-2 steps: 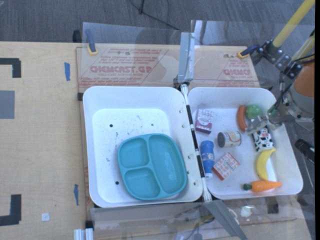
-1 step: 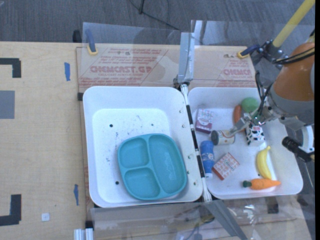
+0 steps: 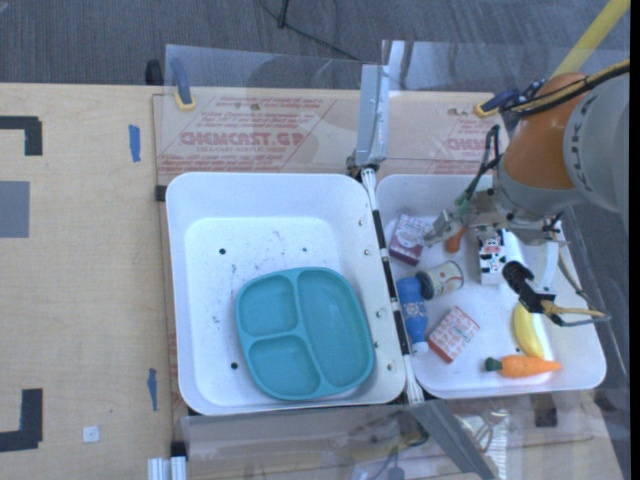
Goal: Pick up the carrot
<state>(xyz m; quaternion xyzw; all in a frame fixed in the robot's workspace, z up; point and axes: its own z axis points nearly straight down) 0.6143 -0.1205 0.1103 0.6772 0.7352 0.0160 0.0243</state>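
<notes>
The carrot (image 3: pixel 527 366), orange with a green stub at its left end, lies in the right bin (image 3: pixel 585 373) near the front right corner. It rests just in front of a yellow banana (image 3: pixel 529 331). My gripper (image 3: pixel 450 232) hangs over the back half of the same bin, above the packets there, well behind and to the left of the carrot. Nothing is seen held in it.
The right bin also holds a purple-and-white packet (image 3: pixel 407 238), a small white carton (image 3: pixel 489 256), a small tin (image 3: pixel 446 279), a blue bottle (image 3: pixel 411 310) and a red-and-white box (image 3: pixel 453 333). A teal divided plate (image 3: pixel 300 333) lies in the left bin (image 3: pixel 200 228).
</notes>
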